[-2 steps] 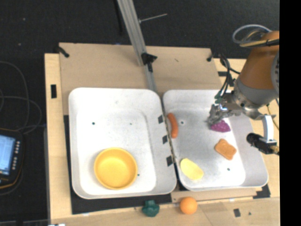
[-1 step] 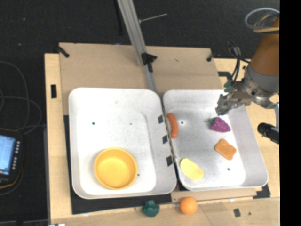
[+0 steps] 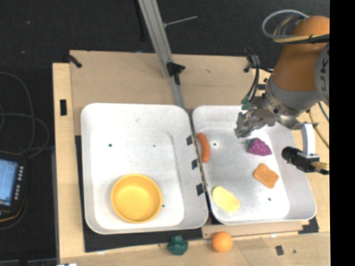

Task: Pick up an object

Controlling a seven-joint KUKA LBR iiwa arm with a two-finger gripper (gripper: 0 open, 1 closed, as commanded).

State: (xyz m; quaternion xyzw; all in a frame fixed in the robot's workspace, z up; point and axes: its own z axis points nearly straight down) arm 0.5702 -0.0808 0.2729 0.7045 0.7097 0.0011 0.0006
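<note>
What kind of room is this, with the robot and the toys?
Probably a robot lab. A robot arm reaches over two white bins on a wooden bench, with toy food like an orange as practice objects.

Two bins sit side by side on the worktop point(image 3: 122, 82). The left bin point(image 3: 100, 126) holds a bowl point(image 3: 136, 198) at its 6 o'clock. In the right bin point(image 3: 299, 204), a sausage point(image 3: 204, 147) lies at 9 o'clock against the shared wall, a grape cluster point(image 3: 259, 147) near the middle, a bread piece point(image 3: 265, 175) at 4 o'clock from it, and a flat slice point(image 3: 226, 199) at 7 o'clock. The gripper point(image 3: 242, 131) hangs at 10 o'clock from the grapes. A ball point(image 3: 222, 241) and a small lump point(image 3: 178, 245) rest on the worktop at 6 o'clock of the bins.
</note>
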